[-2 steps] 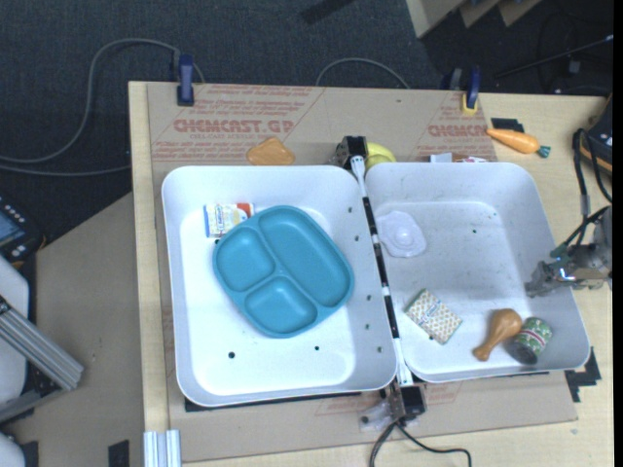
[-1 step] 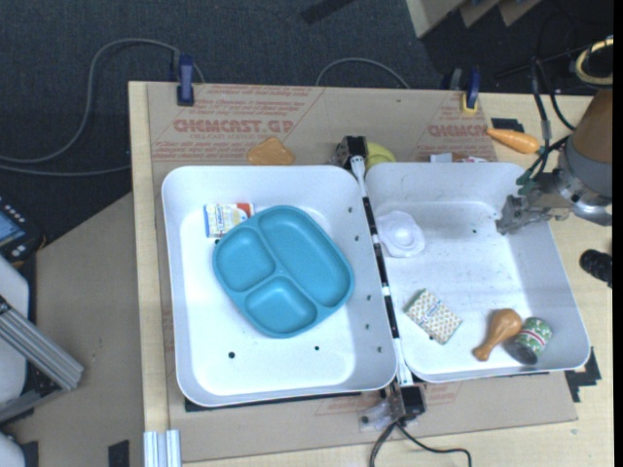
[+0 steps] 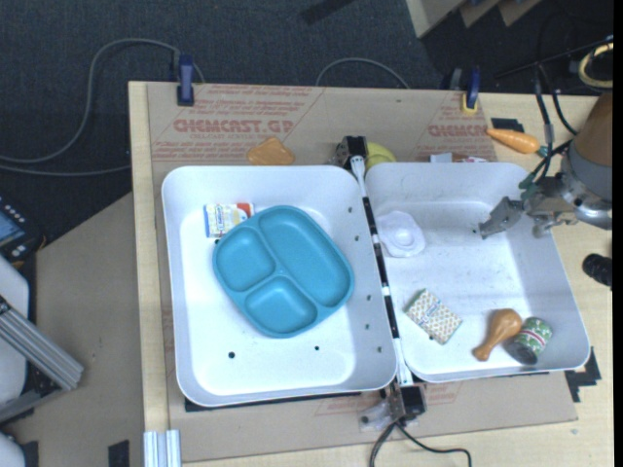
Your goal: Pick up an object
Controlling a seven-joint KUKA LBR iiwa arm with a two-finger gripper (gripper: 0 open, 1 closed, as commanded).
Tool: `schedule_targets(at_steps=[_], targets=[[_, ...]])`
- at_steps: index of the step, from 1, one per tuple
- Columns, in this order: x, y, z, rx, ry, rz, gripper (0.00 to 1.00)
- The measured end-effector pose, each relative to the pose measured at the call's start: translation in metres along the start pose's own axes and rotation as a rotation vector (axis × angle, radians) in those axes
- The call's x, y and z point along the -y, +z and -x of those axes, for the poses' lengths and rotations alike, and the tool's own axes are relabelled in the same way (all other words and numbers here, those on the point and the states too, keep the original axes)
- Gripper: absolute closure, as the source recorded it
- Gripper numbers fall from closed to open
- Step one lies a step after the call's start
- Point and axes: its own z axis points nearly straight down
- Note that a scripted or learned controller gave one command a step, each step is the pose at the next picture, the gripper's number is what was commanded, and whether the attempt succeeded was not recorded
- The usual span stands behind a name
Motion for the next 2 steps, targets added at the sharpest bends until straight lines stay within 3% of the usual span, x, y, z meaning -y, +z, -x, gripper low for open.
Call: schedule_targets(at_steps=[1,2], targets=[[0.102,0.012,0.017,-0.002,0.009,-0.008,0.0],[0.013,0.088,0.0,-0.001,-0.005,0.001,0.0]])
